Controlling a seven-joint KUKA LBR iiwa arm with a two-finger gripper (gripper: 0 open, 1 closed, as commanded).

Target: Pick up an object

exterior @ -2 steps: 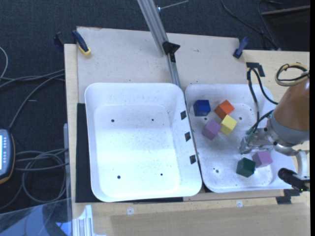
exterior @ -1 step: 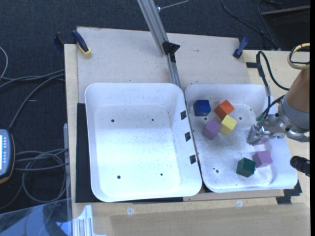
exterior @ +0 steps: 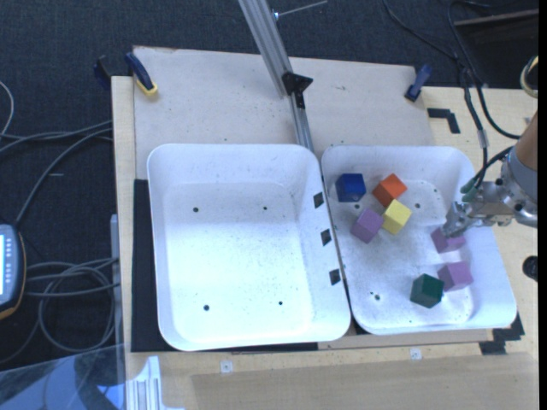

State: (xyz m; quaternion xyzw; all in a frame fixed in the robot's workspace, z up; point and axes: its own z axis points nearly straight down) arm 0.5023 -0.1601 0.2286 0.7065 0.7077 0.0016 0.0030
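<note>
Reaching in over the right bin (exterior: 444, 154), the gripper (exterior: 455, 226) sits low at that bin's far side, directly above a purple cube (exterior: 446, 241) that lies just under its tip; whether the jaws are parted or closed on that cube I cannot tell, since the wrist hides them. As a judgement, the risk here is a missed or glancing grasp: the cube sits close to the bin wall, so a finger could land on its top or on the rim and push it aside rather than straddle it. A second purple cube (exterior: 456, 274) lies just below the jaws, and could be nudged. Counting: three purple cubes, the third (exterior: 367, 225) well to the jaws' left, one blue (exterior: 349, 187), one orange (exterior: 391, 188), one yellow (exterior: 397, 217), one green (exterior: 426, 290), all in the right bin. Two bins stand side by side, the left bin (exterior: 171, 169) well away from the jaws.
</note>
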